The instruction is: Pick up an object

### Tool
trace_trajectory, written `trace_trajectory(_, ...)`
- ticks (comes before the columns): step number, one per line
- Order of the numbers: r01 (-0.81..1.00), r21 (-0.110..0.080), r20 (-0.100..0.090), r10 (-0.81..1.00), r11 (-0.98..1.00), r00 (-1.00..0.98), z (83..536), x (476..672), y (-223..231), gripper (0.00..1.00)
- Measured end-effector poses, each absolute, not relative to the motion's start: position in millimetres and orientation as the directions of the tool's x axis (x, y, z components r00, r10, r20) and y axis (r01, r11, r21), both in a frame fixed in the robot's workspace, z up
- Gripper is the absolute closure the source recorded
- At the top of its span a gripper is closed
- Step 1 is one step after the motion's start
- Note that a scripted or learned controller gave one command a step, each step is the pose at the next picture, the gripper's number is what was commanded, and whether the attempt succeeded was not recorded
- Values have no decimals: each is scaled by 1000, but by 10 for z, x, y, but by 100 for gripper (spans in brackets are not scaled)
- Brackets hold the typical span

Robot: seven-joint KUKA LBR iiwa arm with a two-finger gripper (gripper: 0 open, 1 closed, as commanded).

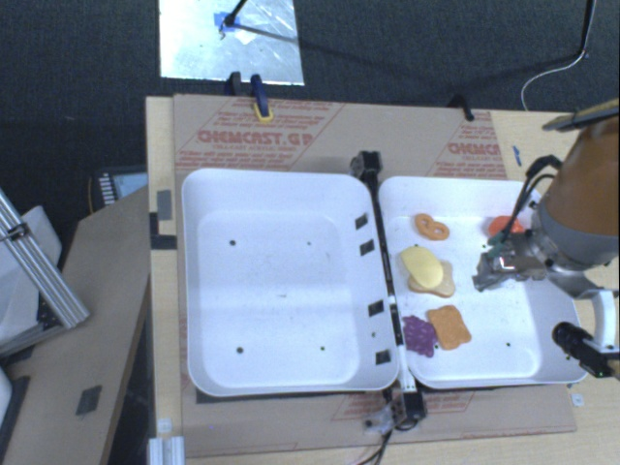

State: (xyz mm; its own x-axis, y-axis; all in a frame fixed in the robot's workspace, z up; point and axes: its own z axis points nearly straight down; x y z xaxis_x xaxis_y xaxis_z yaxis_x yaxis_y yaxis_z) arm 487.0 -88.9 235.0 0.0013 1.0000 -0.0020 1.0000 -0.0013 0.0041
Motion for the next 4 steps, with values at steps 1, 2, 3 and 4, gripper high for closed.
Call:
trace_trajectory(1, 1000, 6, 0, 1000, 7, -7, 2517, 5327, -449, 100)
trace_trajectory(2, 1000, 9, 1, 1000, 10, -10, 3300, 5276, 63, 100)
trace_trajectory(3, 1000, 11, 5, 1000, 13, -13, 4105, 4860, 766, 100)
trace_trajectory(4, 1000, 17, 6, 1000, 11, -11, 5431, 4921, 1331, 100)
